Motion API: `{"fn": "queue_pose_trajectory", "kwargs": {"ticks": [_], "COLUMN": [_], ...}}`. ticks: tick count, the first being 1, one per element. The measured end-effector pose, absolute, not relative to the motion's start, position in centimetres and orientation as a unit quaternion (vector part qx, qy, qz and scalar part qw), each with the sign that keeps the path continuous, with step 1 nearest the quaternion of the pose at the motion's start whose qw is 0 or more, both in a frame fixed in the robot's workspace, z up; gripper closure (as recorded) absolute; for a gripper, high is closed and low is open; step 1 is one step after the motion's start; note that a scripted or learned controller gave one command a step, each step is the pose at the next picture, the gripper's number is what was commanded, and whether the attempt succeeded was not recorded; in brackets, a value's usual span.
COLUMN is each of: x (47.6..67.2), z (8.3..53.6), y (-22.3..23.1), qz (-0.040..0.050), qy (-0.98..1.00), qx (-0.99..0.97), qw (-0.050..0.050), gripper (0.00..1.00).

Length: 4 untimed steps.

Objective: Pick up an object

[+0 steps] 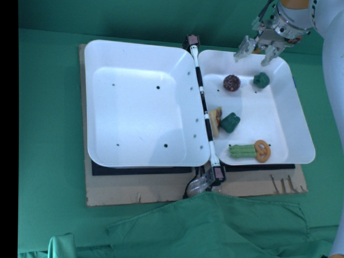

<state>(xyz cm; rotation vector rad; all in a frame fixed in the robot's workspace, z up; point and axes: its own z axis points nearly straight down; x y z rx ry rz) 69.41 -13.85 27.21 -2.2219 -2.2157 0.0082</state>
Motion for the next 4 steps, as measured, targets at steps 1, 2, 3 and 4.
{"fn": "queue_pose_trajectory", "kwargs": {"ticks": [1,2,3,4], "x": [69.3,69.5,69.5,69.3], "z": [22.9,19.3,20.0,26.4], "y": [-13.9,-14.1,-14.2,-14.4], "qz": [0.0025,-0.001,-0.0004,-0.0022], "qy": [-0.706,-0.706,-0.706,-0.706], "qx": [-0.708,-0.708,-0.708,-0.708], "qw": [0.002,-0.003,-0.003,-0.004], "gripper": [0.0,0.0,1.0,1.0]}}
